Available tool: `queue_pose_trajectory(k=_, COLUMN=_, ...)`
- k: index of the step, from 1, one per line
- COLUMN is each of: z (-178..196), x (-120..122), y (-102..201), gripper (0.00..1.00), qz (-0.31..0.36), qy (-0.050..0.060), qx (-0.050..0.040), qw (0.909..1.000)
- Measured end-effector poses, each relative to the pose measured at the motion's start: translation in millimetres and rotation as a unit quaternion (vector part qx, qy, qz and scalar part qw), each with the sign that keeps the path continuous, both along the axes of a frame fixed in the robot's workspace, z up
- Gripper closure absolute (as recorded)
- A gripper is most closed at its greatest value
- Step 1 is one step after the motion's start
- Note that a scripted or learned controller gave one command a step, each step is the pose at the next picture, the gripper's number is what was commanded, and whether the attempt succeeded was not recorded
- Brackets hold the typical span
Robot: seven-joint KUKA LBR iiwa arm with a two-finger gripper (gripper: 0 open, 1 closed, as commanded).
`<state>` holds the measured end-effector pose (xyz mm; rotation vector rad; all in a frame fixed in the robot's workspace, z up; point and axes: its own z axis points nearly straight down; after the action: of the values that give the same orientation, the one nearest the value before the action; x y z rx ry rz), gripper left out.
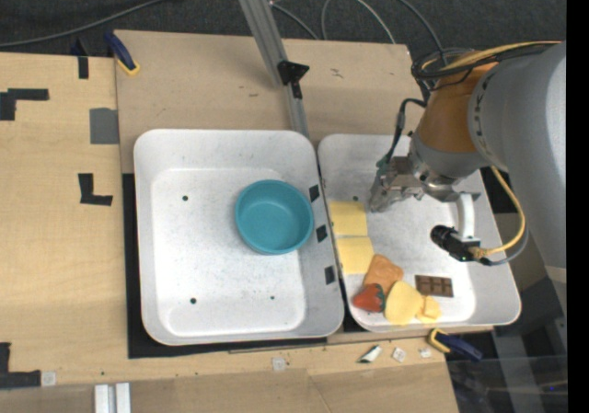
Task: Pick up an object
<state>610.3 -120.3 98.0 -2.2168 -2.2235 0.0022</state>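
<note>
The grey arm's claw point(386, 192) hangs low in the right white plastic bin point(492, 305), at about twelve o'clock from the pale yellow flat block point(349, 217). I cannot tell how the claw stands, because it is dark and small. At six o'clock in that bin lie an orange wedge point(384, 269), a red toy strawberry point(368, 298), yellow lumps point(409, 304) and a brown chocolate bar point(434, 286). The round blue bowl point(273, 216) sits in the left white plastic bin point(175, 292).
</note>
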Motion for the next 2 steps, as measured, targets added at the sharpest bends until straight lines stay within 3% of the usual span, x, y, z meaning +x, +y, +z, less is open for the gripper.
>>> queue_pose_trajectory(k=2, z=120.4, x=2.5, y=-14.3, gripper=1.0, qz=-0.001, qy=-0.004, qx=-0.0008, qw=1.0)
